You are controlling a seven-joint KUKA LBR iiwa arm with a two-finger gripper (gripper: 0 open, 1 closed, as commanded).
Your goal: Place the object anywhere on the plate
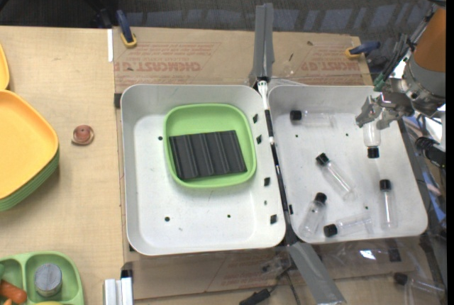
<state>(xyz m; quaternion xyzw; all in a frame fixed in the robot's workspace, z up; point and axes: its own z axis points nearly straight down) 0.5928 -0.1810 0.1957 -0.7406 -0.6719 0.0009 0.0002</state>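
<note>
- Hand (374,128) hangs over the upper right part of the right bin (418,215), clenched on a clear vial (372,139) with a black cap.
- Vial hangs upright between the fingers, cap end down, above the bin floor.
- Plate (177,125), green and square with rounded corners, sits in the left bin (142,225), well apart from the hand; a dark ribbed mat (207,154) lies on it.
- Five more vials lie in the right bin: one (310,116) near the top left, one (333,173) at the middle, one (385,201) by the right wall, two (313,215) (347,228) near the bottom.
- Arm (429,59) comes in from the right, its orange band above the wrist.
- On the worktop (71,69) left of the bins: stacked yellow plates (25,147), a small red knob (83,134), a green tray (42,279) at the bottom corner.
</note>
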